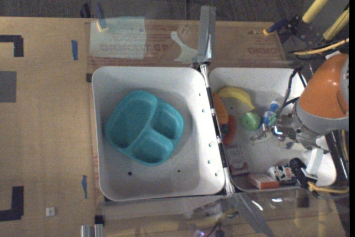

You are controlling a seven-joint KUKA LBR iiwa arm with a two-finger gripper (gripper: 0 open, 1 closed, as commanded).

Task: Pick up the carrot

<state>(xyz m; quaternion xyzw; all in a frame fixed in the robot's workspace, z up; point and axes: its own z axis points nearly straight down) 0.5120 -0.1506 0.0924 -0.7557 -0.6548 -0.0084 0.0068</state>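
Arm (pixel 327 97): grey body, glossy orange band above wrist. Black cables ran along wrist. Gripper (pixel 265 133): metallic silver hardware, small blue fitting.

On the counter (pixel 44 119) sit two white bins side by side. The left bin (pixel 111 175) holds a teal divided plate (pixel 144 127), lying toward nine o'clock of the dividing rim. In the right bin (pixel 249 77), the orange carrot (pixel 221 111) lies against the left wall, a yellow banana (pixel 237 96) at its one o'clock, a green ball (pixel 250 120) at its three o'clock. The hand (pixel 266 133) hangs just right of the ball, below the arm's orange band (pixel 327 91).
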